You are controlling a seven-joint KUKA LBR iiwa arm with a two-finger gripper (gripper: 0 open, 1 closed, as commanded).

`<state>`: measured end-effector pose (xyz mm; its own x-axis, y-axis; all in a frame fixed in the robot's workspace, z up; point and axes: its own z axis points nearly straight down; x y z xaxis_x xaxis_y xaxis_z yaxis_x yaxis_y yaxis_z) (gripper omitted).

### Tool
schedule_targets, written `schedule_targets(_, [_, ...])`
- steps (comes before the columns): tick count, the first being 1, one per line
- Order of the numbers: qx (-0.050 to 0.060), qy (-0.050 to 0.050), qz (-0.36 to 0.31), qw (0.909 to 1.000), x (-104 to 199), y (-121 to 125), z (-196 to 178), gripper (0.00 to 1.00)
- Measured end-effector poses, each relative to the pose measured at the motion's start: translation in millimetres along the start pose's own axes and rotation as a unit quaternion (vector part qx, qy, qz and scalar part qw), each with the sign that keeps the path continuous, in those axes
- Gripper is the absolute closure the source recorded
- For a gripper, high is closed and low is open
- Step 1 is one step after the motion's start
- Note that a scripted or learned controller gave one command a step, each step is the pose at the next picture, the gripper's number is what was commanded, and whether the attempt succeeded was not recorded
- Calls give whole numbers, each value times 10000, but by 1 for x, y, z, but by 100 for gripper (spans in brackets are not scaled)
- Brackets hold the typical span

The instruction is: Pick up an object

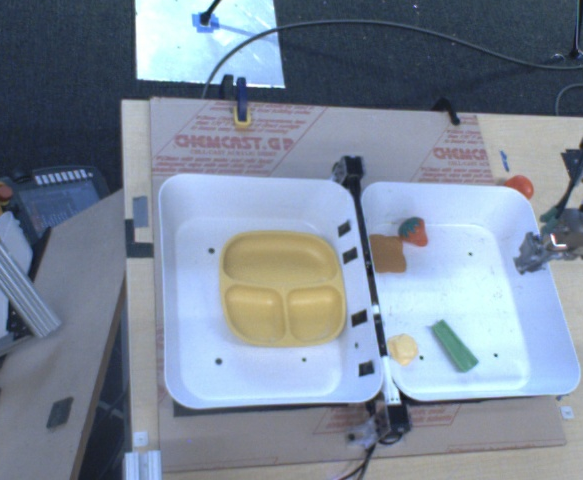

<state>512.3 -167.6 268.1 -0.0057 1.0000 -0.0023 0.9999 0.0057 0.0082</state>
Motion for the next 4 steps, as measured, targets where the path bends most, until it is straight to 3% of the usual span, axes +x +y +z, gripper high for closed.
schedule_targets(1, [13,3,2,10000,0,2,-31,100])
schedule_targets(3, [32,14,-15,10000,107,31,-16,100])
schedule_targets(4, [29,21,-25,10000,164,58,-6,100])
